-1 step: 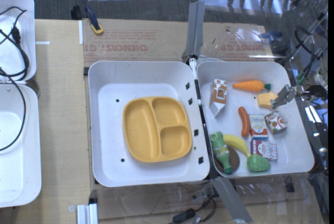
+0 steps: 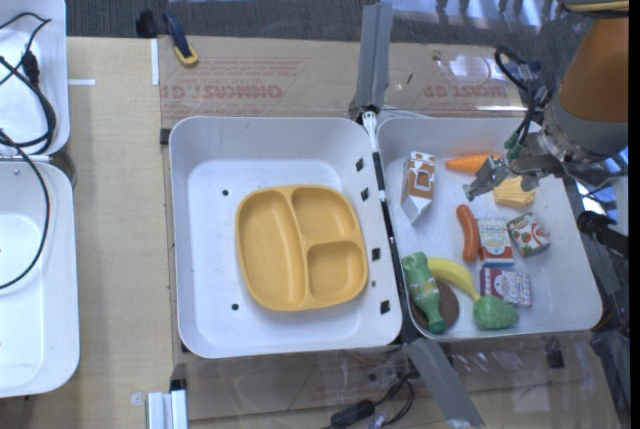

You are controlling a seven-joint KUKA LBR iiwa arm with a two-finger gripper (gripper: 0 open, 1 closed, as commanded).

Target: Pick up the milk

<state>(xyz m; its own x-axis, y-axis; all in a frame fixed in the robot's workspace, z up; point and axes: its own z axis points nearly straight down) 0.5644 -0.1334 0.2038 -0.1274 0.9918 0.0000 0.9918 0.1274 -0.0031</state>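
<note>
Near edge of right bin (image 2: pixel 590 302): a green bottle (image 2: pixel 421 289) lies at the near left, with a brown round thing (image 2: pixel 444 309) touching it; a green broccoli-like toy (image 2: pixel 494 313) sits further right.
Just behind these: a banana (image 2: pixel 450 272) lies beside the bottle, and a small red and white carton (image 2: pixel 506 286) stands right of it.
Middle of right bin: a red sausage (image 2: pixel 467 231), another small carton (image 2: pixel 494 239) and a box with a strawberry picture (image 2: pixel 529 235) sit in a row, left to right.
Left bin (image 2: pixel 190 247): holds a yellow divided plate (image 2: pixel 301 245) at its centre.
Milk (image 2: pixel 419 185): a white and orange carton, standing upright in the far left part of the right bin, near the divider, well apart from the claw.
Far part of right bin: an orange carrot (image 2: pixel 466 162) lies right of the milk; a yellow cheese wedge (image 2: pixel 514 193) sits further right.
Claw (image 2: pixel 498 175): low over the far right part of the right bin, between carrot and cheese; cannot tell whether it is open or closed.
Table (image 2: pixel 120 217): light wood, carrying both bins.
</note>
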